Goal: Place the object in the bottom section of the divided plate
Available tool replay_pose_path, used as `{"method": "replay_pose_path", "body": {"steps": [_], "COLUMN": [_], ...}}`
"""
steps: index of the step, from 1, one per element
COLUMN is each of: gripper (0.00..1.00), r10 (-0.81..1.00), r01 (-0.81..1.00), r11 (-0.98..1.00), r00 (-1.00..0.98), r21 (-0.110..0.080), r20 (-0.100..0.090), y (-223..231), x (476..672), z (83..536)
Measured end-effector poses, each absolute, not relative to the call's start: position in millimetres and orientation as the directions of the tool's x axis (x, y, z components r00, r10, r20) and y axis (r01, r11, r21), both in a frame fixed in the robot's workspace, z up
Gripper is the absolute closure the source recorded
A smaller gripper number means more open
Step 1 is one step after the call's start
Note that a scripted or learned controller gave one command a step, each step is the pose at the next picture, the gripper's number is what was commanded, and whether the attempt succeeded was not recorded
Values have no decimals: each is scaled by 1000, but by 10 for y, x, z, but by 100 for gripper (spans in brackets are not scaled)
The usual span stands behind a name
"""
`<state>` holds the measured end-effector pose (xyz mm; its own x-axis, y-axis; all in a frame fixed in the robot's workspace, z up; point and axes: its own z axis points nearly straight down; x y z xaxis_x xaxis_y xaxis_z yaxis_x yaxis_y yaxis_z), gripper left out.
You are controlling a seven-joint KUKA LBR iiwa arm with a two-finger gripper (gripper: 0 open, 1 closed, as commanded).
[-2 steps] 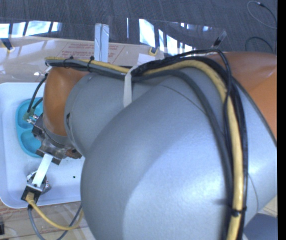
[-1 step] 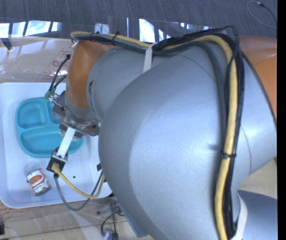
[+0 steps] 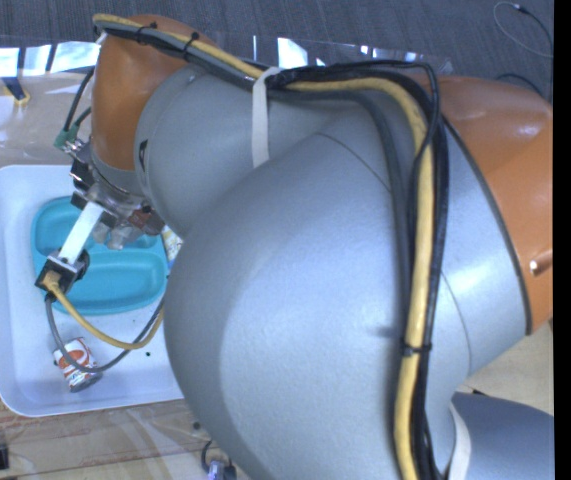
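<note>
Arm (image 3: 365,268) bulk sits closest to the lens, hiding most of the white bin (image 3: 10,298). Gripper (image 3: 125,230) is over the blue divided plate (image 3: 115,273); can't tell its state. Small red-white object (image 3: 73,358) lies below the plate, probably light and rigid; I'd grab it across its narrow middle.

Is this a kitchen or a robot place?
Probably a robot lab. A big grey arm with an orange band reaches over a shallow white bin holding a blue divided plastic plate; yellow cables run along it.
</note>
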<state>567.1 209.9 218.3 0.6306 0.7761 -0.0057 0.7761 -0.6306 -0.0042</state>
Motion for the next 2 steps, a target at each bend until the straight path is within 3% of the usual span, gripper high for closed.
{"method": "replay_pose_path", "body": {"steps": [1, 2], "gripper": [0, 0], "r10": [776, 766], "r01": [776, 766], "r11": [-631, -643], "r00": [631, 643], "r21": [-5, -7], "r20": [-7, -8], "y": [2101, 1589], "x": [5669, 5916], "z": [2180, 1873]}}
